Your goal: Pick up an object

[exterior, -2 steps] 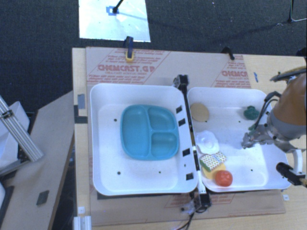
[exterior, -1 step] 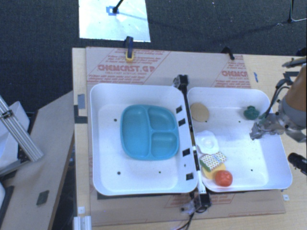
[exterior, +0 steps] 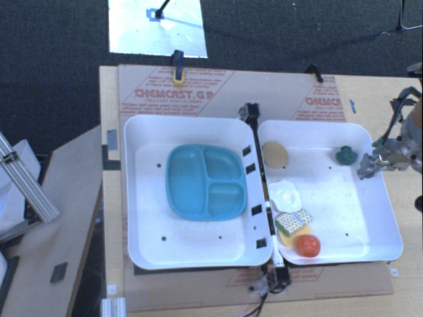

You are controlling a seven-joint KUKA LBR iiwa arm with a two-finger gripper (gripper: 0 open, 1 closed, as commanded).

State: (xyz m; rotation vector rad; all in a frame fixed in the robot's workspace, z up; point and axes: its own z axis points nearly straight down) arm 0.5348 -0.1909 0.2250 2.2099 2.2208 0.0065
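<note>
The right bin holds a tan round disc, a white fried-egg shape, a patterned sandwich-like piece, a red tomato and a small teal object near its far right wall. My gripper hangs over the right bin's right rim, just right of the teal object and apart from it. Nothing shows between its fingers.
The left bin contains a blue divided plate. A black divider with clips runs between the bins. A cardboard sheet lies under them, with a yellow clamp at its back edge.
</note>
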